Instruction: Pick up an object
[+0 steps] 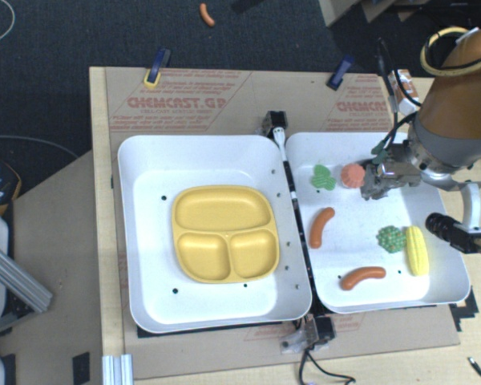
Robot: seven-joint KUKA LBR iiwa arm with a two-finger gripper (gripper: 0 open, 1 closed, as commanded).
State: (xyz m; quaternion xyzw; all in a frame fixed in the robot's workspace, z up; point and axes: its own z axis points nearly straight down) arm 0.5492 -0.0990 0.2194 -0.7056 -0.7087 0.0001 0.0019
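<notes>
Plastic toy food lies scattered in the right-hand bin (445, 291), the landmark here. Nearest its front rim rests a smooth orange sausage (362, 277); behind it a yellow corn cob (417, 249) touches a knobbly green broccoli (390, 238), and a second sausage (321, 226) lies near the left wall. Toward the back sit a green leafy piece (324, 177) and a rounded pink-orange piece (353, 175). The gripper (377, 181) hangs just beside that piece, seemingly on approach; whether its fingers are parted I cannot tell. Next it must settle over the piece and close.
</notes>
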